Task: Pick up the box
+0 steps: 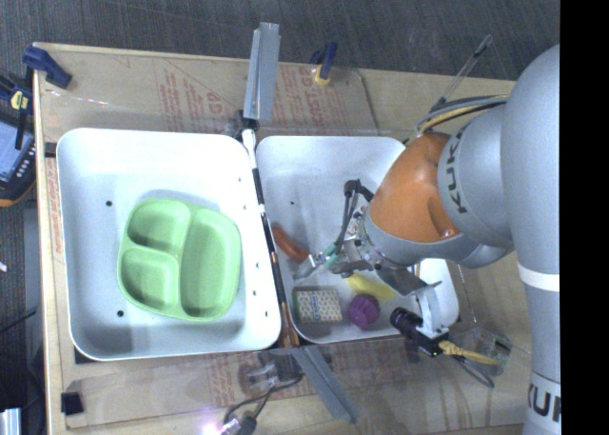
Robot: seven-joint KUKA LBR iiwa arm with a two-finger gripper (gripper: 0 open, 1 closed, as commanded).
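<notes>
Two shallow white bins side by side on a cardboard-covered bench [143, 90]. Left bin [86, 167]: a light green divided plate [179, 258] lying flat, lower centre of that bin, three compartments facing up. Right bin [295, 167]: at its lower edge, a small box [317, 306] with a dotted, pale top face, lying flat near the bottom left corner; just to the right of the box, a purple ball [363, 310]; above the ball, a yellow object [365, 284], partly hidden by the arm; up and left of the box, an orange-red object [288, 243] lying at a slant close to the wall between the bins. Grey arm [504, 186] with orange band entering from the right of the frame, bent over the right bin. Gripper [344, 250] in the middle of the right bin, above the box and apart from it; state of the claw impossible to tell, nothing seen between it. Blue clamps at the upper left corner [46, 64] and upper middle [324, 59] of the bench.
</notes>
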